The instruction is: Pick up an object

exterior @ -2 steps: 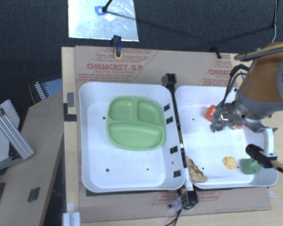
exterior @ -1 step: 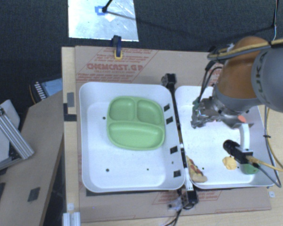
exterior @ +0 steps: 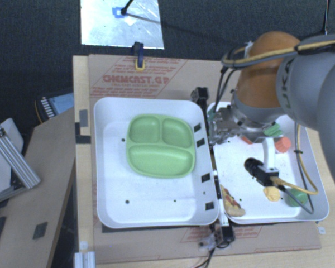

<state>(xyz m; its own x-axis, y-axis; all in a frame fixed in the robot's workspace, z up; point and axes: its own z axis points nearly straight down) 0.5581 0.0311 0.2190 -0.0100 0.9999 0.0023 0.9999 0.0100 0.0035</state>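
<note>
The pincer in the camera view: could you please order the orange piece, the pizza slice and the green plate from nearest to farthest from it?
From the pincer:
1. Green plate, left bin, just across the divider.
2. Orange piece, right bin, far side.
3. Pizza slice, right bin's front corner.

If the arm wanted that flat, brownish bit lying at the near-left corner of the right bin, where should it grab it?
Probably from straight above, pinching across the narrow middle of the flat brownish piece. It lies low and lengthwise beside the left wall of the right white bin, so a sideways approach looks blocked there; the fingers would likely need to close across its short width.
</note>
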